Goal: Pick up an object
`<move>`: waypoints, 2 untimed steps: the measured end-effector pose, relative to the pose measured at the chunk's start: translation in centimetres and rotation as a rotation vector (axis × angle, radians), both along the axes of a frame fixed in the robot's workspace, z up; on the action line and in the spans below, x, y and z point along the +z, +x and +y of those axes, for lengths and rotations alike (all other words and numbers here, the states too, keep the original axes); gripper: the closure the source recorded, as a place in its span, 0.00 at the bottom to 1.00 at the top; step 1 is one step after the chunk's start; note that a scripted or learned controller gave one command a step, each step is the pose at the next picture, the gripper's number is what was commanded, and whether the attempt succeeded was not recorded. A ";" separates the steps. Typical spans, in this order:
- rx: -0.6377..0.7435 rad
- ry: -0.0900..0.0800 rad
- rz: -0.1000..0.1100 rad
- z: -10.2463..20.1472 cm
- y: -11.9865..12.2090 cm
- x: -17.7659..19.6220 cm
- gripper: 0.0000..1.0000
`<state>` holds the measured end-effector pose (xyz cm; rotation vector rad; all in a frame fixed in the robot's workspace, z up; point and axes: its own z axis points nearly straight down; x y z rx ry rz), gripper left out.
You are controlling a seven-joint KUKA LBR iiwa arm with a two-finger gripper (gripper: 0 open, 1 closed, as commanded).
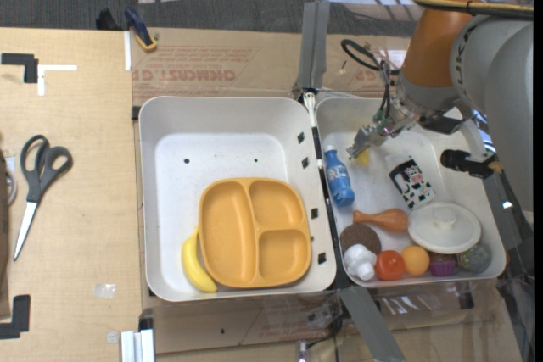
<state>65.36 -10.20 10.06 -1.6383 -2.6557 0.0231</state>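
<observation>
near edge: right bin (496, 208) holding a brown ball (360, 234), white figure (360, 259), red ball (390, 265), orange ball (416, 259), purple piece (443, 268), white lid (445, 225), orange drumstick-like toy (382, 219), blue bottle (339, 176) and a black-and-white carton (411, 182). left bin (161, 208): yellow divided tray (254, 231) over a banana (193, 263). gripper (370, 137) hangs over the right bin's far end, near something yellow; its opening and contents cannot be told. judged: nothing lifted, pick remaining. the cardboard's reversed print and the bottle label are unreadable.
</observation>
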 end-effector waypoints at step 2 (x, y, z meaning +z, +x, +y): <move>-0.127 -0.002 -0.025 13.3 -0.3 13.7 1.00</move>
